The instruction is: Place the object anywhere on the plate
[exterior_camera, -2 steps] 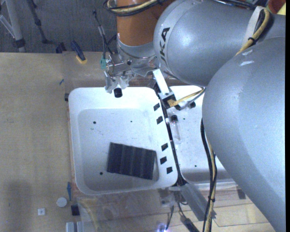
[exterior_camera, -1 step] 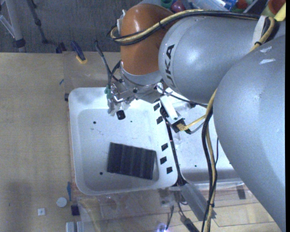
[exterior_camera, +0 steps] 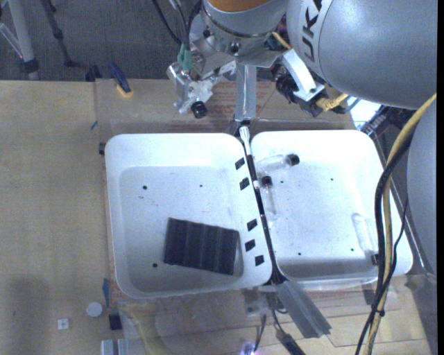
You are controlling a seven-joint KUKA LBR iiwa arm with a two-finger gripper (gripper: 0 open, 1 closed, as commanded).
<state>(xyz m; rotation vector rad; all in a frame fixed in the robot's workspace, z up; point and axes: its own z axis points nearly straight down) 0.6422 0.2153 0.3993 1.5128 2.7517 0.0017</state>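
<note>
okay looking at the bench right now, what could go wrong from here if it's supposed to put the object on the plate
1. The end effector sits high, beyond the bins' far edge, so a long descent could land off target.
2. Clear, see-through items in the right bin hug the divider, so a grasp could clip the rim.
3. The dark ribbed plate lies tilted near the left bin's front wall, leaving little margin for a drop.

White bins [exterior_camera: 177,149], dk ribbed slab [exterior_camera: 201,246], grey arm [exterior_camera: 368,48] w/ orange band [exterior_camera: 239,5]
</note>
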